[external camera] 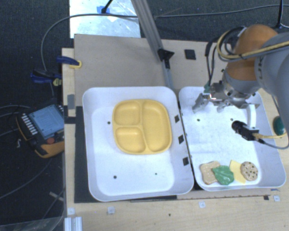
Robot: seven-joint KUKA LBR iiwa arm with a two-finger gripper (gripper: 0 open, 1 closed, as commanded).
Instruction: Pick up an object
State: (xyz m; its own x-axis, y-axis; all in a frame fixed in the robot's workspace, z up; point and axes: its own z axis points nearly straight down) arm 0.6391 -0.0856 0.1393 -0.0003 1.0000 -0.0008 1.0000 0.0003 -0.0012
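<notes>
Toast (209, 172), green leaf (224, 175), cheese (237, 170), cookie (249, 171) along right bin's near edge

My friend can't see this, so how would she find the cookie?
Look in the right bin, down at its near edge, where four toy foods sit in a row. The cookie is at the right end, beside the yellow cheese. It is the only round one, tan with dark chips.

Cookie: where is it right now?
The cookie lies in the right bin, near its front right corner, at the right end of a row of food pieces, next to the yellow cheese slice. The gripper is apart from it, over the bin's far end.
</notes>
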